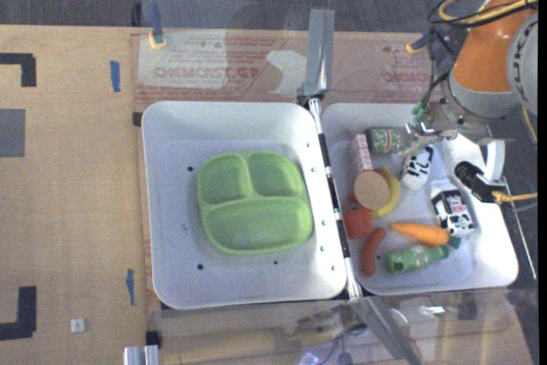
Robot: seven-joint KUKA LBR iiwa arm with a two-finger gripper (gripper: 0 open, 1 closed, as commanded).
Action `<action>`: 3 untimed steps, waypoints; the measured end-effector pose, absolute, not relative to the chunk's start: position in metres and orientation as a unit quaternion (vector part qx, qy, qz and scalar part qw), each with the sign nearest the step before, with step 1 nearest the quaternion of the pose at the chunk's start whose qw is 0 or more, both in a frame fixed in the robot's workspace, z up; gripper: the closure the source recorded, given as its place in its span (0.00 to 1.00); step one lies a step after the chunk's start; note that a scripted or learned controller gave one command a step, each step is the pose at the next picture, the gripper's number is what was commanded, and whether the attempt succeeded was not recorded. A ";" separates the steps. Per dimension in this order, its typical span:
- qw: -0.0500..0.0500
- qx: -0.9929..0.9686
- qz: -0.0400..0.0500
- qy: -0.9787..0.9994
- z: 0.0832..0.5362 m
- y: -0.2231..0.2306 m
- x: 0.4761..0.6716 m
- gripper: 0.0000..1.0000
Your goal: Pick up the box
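The jaws (425, 132) hang over the far edge of the right bin (500, 265); I cannot tell whether they are released or clenched. Nothing shows between them. The box (360, 155) lies left of them, against the bin's left wall, beside a can (385, 139). A green plate (254, 203) sits in the left bin (171, 150).

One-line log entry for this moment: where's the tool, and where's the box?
tool: above right bin's far edge | small pink-and-white carton box: in right white bin, near divider, ungrasped | green divided plate: left bin
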State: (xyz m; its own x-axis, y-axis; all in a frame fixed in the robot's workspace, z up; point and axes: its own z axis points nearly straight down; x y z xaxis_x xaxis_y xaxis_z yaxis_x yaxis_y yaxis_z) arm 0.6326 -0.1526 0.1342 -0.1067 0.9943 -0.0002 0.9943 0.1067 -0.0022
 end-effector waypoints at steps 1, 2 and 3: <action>0.002 -0.690 0.001 -0.724 0.107 -0.126 0.585 1.00; 0.002 -0.722 0.002 -0.692 0.182 -0.062 0.611 1.00; 0.000 -0.683 0.001 -0.730 0.195 -0.070 0.633 1.00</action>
State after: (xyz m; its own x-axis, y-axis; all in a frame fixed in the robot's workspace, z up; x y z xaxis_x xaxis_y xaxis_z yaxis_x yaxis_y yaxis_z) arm 0.6326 -0.0703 0.1948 -0.0672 0.9977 -0.0016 0.9977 0.0672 -0.0023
